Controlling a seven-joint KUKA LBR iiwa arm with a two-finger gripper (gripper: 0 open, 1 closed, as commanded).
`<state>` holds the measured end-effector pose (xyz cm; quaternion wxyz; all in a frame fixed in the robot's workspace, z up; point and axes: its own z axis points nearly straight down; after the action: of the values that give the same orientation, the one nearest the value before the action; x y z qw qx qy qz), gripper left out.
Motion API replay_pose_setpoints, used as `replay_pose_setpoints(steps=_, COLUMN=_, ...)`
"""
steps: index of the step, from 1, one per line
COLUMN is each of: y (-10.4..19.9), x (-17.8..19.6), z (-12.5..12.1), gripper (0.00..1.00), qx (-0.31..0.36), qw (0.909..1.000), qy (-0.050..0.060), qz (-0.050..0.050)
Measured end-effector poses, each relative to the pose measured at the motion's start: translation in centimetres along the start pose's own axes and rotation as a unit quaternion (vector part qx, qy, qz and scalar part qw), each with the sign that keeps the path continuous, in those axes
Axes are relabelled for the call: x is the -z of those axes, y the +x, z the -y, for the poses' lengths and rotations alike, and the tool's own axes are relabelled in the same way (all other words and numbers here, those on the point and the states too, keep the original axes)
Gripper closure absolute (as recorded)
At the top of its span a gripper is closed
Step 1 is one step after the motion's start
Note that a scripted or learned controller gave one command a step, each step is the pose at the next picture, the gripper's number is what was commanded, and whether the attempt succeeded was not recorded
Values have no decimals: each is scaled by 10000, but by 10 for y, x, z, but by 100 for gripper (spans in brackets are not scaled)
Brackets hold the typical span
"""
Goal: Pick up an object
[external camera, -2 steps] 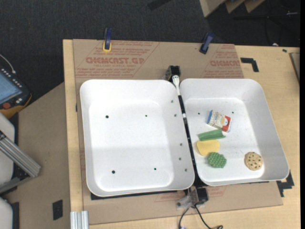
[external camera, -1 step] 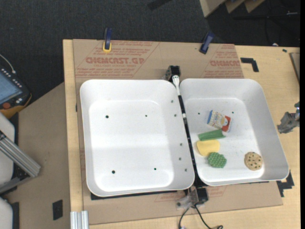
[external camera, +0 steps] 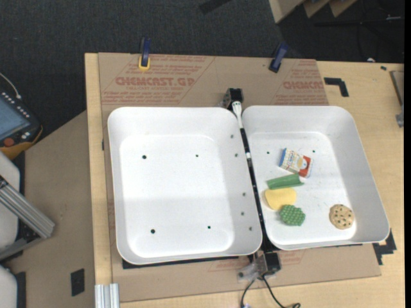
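Dark carpet surrounds your tabletop (external camera: 192,69), a brown sheet printed with red lettering and clamped at its far edge by two blue clips. On it sit two shallow white bins side by side. Your left bin (external camera: 173,185) has nothing lying on its floor but a few small dark holes, while your right bin (external camera: 359,165) holds everything you could pick. Working down in size: a small white carton (external camera: 295,162) with blue and red printing lies near the bin's middle; just in front of it a green stick-shaped piece (external camera: 284,181) lies at a slant, touching or nearly touching the yellow lump (external camera: 280,198) below it; a bumpy green round piece (external camera: 292,216) sits just beside the yellow one; and a speckled cookie (external camera: 341,216) lies apart, toward the right wall. As for the hand, you cannot tell its state from this view, so treat it as unknown. The risk, as I judge it, lies in that tight cluster — a descent onto the green stick or the yellow lump could catch two pieces at once, or nudge one aside and close on nothing. The cookie looks flat and low, so fingers may skid over it. The carton — standing clear of its neighbours — looks like your safest target.
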<state>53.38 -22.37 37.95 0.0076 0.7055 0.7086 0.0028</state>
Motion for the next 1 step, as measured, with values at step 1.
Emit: replay_pose_setpoints(steps=1, y=8, x=-139, z=57, gripper=100, qx=-37, qw=9999, qy=150, qz=-66)
